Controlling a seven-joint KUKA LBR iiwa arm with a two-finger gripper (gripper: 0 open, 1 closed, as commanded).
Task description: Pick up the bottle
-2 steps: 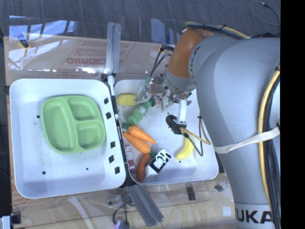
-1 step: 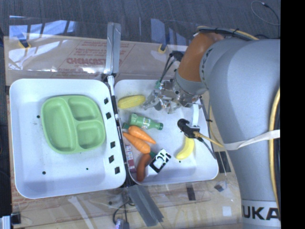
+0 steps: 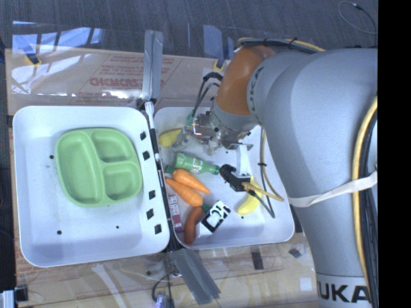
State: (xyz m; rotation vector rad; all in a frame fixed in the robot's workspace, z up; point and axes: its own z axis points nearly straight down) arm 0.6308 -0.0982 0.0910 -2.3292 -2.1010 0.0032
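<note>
green bottle (image 3: 194, 165) lies on its side in right bin (image 3: 276, 226), beside two carrots (image 3: 187, 186). fingers (image 3: 204, 133) just above it; grip state can't be told.

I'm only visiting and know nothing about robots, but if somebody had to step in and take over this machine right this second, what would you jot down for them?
Gripper: low in the right bin, near its far end; I cannot tell whether it is open or shut, and nothing is seen held.
Bottle: green, lying on its side in the right bin, just in front of the gripper, beside the two carrots.
Left bin: holds the green divided plate.
Done: the arm is over the right bin, close to the bottle.
Left: grasp the bottle and lift it out; it is not yet picked up.
</note>
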